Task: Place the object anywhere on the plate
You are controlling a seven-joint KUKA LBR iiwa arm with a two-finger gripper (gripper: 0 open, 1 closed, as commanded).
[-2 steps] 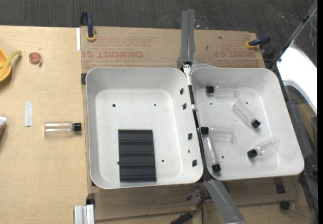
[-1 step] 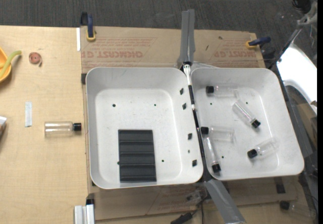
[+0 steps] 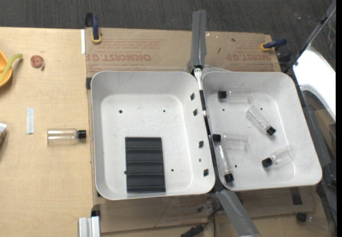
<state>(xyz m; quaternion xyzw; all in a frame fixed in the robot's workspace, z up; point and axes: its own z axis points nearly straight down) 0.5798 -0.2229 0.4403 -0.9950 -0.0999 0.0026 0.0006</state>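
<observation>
Pale arm segment, far right edge

Bright, even overhead light washes out the white bins; shadows fall soft and faint, focus is slightly soft, and the clear vials blur into the glare.

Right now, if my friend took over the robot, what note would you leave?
Gripper: can't tell, so check it first.
Vials: five clear ones with black caps lie in the right bin, for example one at and one near the divider. A sixth vial lies on the bench left of the bins.
Plate: the dark ribbed plate sits in the left bin.
Done: nothing on the plate yet.
Left: grab a vial, carry it over, set it on the plate.
</observation>
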